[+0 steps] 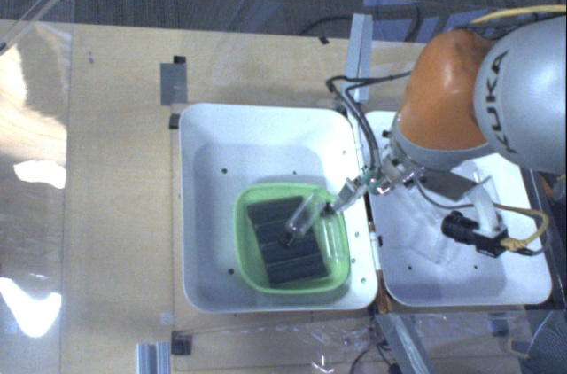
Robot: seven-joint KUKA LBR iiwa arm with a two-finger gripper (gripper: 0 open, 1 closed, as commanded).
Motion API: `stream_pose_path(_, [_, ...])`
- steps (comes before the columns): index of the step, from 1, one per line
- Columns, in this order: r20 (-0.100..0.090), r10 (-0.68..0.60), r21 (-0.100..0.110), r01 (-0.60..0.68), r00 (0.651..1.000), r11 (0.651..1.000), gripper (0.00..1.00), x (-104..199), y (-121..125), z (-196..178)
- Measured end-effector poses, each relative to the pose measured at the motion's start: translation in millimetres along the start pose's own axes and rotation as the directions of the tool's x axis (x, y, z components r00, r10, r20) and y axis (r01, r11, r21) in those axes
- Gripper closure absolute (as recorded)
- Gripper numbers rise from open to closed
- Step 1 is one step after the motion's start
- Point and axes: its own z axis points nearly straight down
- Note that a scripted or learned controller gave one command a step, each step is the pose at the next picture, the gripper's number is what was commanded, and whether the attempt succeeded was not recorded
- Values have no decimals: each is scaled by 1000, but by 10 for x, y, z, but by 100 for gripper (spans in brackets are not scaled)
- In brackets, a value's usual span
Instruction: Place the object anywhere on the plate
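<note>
Lying flat on the green plate [251, 264] is the object [283, 244], a dark ridged slab that covers most of the plate's middle. Over the slab's far right part hangs the end effector [297, 230], slanting down from the right; whether it is open or closed cannot be told, as its pale tip blurs against the slab. The plate sits in the near part of the left bin [204, 177]. The grey and orange arm [461, 106] reaches over the right bin [523, 275]. Both bins rest on the bench [106, 213].
</note>
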Motion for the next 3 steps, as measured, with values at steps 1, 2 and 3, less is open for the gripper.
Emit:
stream_pose_path(1, [2, 36, -1, -36, 999, 999, 0, -619, -60, -26])
stream_pose_path(2, [0, 46, -2, -46, 999, 999, 0, -224, 719, -130])
stream_pose_path(3, [0, 35, -2, -35, 999, 999, 0, 113, 1762, -216])
